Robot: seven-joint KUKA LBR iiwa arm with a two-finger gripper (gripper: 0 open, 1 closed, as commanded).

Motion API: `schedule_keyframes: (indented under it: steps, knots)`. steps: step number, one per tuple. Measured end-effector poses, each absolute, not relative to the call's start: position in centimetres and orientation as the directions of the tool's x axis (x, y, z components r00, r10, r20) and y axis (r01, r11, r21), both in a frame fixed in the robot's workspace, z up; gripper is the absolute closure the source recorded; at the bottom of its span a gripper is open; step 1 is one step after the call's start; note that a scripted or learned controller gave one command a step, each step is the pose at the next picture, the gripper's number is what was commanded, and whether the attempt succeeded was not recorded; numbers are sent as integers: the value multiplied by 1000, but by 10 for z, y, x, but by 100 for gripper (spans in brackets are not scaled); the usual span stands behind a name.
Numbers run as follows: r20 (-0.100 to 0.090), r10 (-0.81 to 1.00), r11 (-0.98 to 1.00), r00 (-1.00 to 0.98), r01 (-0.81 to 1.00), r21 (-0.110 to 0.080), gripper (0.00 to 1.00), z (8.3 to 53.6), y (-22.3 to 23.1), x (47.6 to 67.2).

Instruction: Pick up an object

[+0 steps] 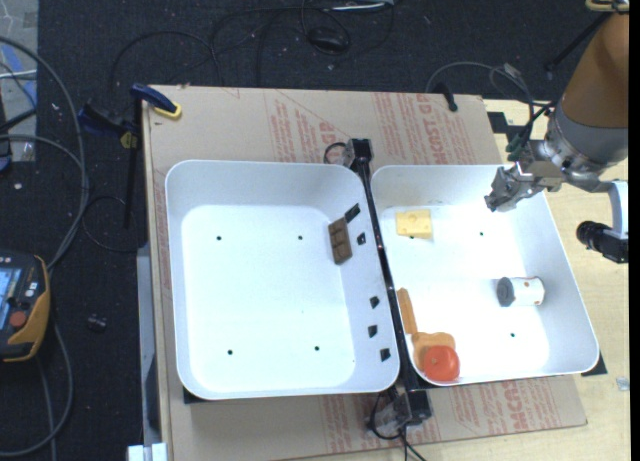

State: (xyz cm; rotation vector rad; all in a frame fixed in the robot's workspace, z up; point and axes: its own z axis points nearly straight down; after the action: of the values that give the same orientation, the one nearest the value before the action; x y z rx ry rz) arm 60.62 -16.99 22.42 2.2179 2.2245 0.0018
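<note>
The arm's hand (503, 196), its opening too blurred to judge, hangs over the right bin's (570, 294) far right corner. The nearest object, a short white cylinder with a dark cap (520, 291), lies toward the camera, long axis left-right.

The gripper (508, 192) hangs over the right bin's (560, 279) far corner. Inside lie a yellow block (414, 223), a small white cylinder (521, 292), and maybe a tomato (438, 361).
</note>
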Motion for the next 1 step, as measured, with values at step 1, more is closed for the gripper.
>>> schedule_keyframes:
  steps: [1]
  knots:
    - [1, 1000, 5, -5, 1000, 0, 100, 220, -112, 588]
